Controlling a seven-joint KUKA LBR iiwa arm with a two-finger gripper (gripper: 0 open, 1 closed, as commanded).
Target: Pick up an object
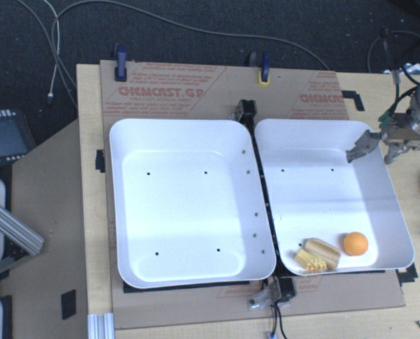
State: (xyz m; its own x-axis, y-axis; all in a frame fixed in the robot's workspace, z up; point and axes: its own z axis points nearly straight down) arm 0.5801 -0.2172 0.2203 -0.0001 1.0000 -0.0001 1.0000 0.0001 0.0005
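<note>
Left bin (188,203): bare white floor, bordered by the bench (90,189) on the left and touching the right bin (322,182) along its inner wall. Two blue clamps (121,61) sit at the bench's far edge. Right bin, near edge: a yellow corn cob (310,260), a tan roll (322,248) touching it, and an orange ball (355,244) just beside them; the floor beyond lies open. Gripper (376,150): above the bin's far right rim, fingers spread wide, holding nothing, well apart from the objects.
</note>
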